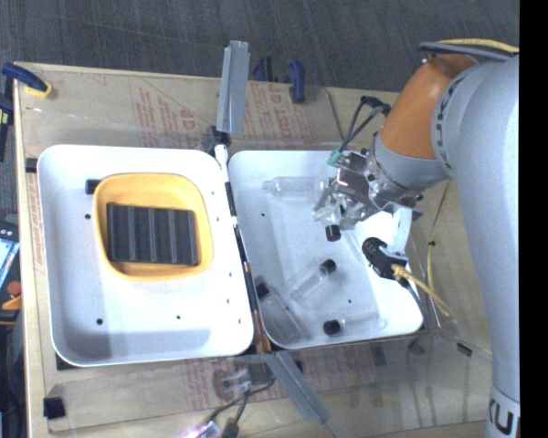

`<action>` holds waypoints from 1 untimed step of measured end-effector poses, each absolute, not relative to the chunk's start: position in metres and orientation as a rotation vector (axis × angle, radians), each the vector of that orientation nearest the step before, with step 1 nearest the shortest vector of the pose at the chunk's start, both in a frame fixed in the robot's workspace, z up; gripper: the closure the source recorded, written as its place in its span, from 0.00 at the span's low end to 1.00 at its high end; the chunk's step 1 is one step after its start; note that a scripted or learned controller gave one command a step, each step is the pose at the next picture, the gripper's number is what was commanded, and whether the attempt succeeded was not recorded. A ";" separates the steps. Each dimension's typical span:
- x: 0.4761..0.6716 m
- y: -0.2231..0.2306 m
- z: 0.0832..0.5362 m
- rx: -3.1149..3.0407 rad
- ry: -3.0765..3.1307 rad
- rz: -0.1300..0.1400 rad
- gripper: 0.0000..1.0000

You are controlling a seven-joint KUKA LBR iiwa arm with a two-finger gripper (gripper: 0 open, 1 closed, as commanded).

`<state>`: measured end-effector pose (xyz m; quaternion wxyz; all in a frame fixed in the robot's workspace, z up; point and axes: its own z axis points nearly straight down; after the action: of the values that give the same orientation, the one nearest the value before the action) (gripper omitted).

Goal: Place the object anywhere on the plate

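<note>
Reaching in from the right, my grey arm (479, 153) holds my gripper (340, 210) over the upper middle of the right bin (283, 322). Whether my fingers are apart or together, I cannot tell. Clear plastic objects with black caps lie in this bin: one (312, 281) near the centre, one (352, 322) by the lower edge, one (288, 187) near the top. The yellow plate (151, 188), bearing a dark ribbed insert (152, 234), sits in the left bin (64, 318).
</note>
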<state>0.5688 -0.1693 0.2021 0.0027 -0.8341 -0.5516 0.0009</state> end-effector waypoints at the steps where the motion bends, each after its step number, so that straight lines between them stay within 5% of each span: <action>1: 0.598 -0.101 0.194 -2.296 -2.140 0.003 1.00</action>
<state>0.5979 -0.1010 0.1938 0.0012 -0.7315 -0.6818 0.0009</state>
